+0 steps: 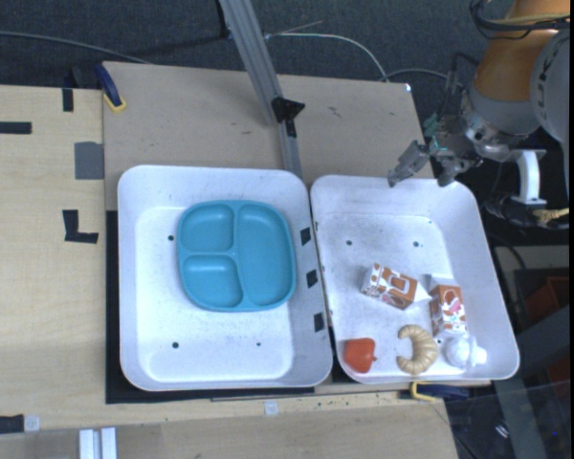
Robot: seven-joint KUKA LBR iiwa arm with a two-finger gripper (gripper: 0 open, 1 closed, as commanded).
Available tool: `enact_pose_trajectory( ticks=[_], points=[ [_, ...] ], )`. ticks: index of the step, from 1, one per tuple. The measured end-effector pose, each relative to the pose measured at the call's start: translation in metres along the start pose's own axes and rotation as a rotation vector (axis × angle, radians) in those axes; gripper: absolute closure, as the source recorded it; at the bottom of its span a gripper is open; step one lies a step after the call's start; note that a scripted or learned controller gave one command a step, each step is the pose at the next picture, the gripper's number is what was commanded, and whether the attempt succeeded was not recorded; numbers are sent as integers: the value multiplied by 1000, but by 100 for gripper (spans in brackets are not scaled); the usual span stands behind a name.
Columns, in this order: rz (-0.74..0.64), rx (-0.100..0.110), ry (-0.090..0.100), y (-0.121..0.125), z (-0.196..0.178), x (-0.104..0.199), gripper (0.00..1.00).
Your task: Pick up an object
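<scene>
My gripper (pixel 423 167) hangs above the far rim of the right bin (pixel 383 199), its two dark fingers spread open with nothing between them. Well below it in that bin lie a brown-and-white carton (pixel 391 287), a second small carton (pixel 447 309), a croissant (pixel 418 348), a red pepper-like toy (pixel 361 354) and a small white object (pixel 462 354). All of these sit in the near half of the bin, apart from the gripper.
The left bin (pixel 143 256) holds a blue divided plate (pixel 236 255). A grey metal post (pixel 258 60) slants down to the gap between the bins. The arm's orange band (pixel 512 65) is at the upper right.
</scene>
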State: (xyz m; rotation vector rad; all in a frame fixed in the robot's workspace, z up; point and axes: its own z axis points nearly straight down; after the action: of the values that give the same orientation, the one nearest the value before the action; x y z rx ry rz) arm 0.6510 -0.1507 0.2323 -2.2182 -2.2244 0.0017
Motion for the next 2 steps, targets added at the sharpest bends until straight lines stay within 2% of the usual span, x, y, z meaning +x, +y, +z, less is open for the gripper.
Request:
enact_pose_trajectory(
  ticks=[1,2],
  points=[
    [0,0,0,0,0,0,0],
    [1,7,1,-4,65,3,0]
  ],
)
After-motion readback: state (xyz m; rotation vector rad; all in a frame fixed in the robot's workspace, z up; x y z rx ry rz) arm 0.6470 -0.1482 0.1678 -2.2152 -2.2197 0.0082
